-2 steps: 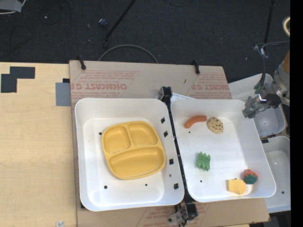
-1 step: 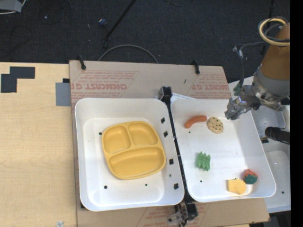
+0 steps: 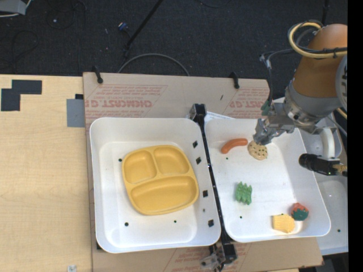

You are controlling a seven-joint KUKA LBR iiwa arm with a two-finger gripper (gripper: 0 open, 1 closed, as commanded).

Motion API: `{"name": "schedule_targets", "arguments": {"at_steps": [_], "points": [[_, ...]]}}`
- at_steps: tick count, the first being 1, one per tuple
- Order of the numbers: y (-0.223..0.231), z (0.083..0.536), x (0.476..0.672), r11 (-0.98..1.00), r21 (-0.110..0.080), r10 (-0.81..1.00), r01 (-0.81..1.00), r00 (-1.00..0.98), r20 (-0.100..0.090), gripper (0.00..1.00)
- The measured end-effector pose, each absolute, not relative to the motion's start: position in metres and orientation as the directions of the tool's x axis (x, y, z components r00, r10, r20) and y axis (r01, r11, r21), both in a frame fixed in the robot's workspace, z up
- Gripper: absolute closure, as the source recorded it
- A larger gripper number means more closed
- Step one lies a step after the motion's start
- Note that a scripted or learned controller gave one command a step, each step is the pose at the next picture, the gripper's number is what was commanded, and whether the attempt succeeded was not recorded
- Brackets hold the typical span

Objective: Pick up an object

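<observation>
Over the right bin (image 3: 317, 205), the gripper (image 3: 262, 139) sits at a cookie (image 3: 258, 150) beside the sausage (image 3: 233, 145); whether it is clamped cannot be told.

The arm (image 3: 317, 67) is a thick, rounded machine with a smooth orange band above the wrist and a grey section below it that narrows toward the tool end. A yellowish cable (image 3: 303, 35) loops in a ring over the top of the orange part, and thinner dark wires run down the side nearest the bins. The gripper (image 3: 262, 136) is a compact block of grey and dark metal with angular edges; its finer details, such as screws or markings, are too small to make out.
</observation>
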State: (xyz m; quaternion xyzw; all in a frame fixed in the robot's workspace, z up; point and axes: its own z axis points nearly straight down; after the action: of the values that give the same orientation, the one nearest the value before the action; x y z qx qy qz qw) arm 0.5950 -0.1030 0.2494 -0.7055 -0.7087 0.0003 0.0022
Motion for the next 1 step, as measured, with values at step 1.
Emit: {"name": "schedule_targets", "arguments": {"at_steps": [1], "points": [[-0.0518,0.2519,0.6055,0.005,-0.002,1.0,1.0,-0.005,0.002,1.0]]}}
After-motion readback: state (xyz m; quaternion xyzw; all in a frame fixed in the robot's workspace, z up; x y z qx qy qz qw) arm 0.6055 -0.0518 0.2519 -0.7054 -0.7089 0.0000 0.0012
